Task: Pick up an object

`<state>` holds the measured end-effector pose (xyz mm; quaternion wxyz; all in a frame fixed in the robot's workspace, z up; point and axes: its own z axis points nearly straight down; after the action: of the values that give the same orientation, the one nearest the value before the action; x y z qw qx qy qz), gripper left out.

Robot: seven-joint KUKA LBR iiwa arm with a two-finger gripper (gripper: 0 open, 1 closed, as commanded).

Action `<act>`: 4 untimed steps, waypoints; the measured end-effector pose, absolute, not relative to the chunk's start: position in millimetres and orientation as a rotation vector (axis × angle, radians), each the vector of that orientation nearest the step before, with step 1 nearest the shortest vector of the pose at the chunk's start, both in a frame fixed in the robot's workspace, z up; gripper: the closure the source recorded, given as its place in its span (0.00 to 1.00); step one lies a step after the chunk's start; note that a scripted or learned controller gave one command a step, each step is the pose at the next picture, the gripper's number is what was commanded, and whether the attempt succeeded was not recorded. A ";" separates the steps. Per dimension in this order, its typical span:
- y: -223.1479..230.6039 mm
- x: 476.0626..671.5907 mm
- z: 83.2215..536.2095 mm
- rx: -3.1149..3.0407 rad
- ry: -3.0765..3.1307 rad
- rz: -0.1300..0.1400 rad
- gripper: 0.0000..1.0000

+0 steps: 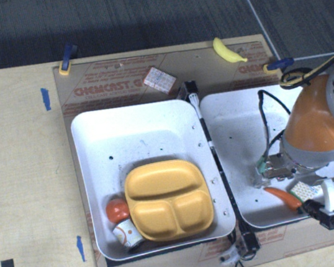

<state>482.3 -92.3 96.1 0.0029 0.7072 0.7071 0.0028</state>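
Note:
My gripper (273, 172) hangs low inside the right bin (234, 122), under the grey wrist and orange band. Just below and to its right lies a small orange carrot-shaped piece (282, 196) on the bin floor, close to the gripper but not visibly held. Beside that piece lies a white patterned item (305, 190), partly under the arm. In the left bin (134, 125), a yellow compartment tray (166, 197) sits at the front, with a red-orange ball (116, 209) and a small white-and-orange object (127, 233) to its left.
A yellow banana (228, 51) and a small patterned box (159, 79) lie on the cardboard behind the bins. Blue clamps (67, 56) hold the cardboard's corners. Black cables loop by the arm at the right bin's far right.

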 end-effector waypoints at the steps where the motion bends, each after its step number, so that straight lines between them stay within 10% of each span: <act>1: -92.3 482.2 96.1 2.217 2.218 0.009 0.00; 2: -92.5 480.2 86.1 2.221 2.221 0.003 0.00; 3: -92.3 481.7 96.2 2.218 2.218 0.007 1.00; 4: -92.2 481.6 96.1 2.218 2.218 0.007 0.00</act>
<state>481.6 -92.2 96.1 0.0023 0.7071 0.7071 0.0023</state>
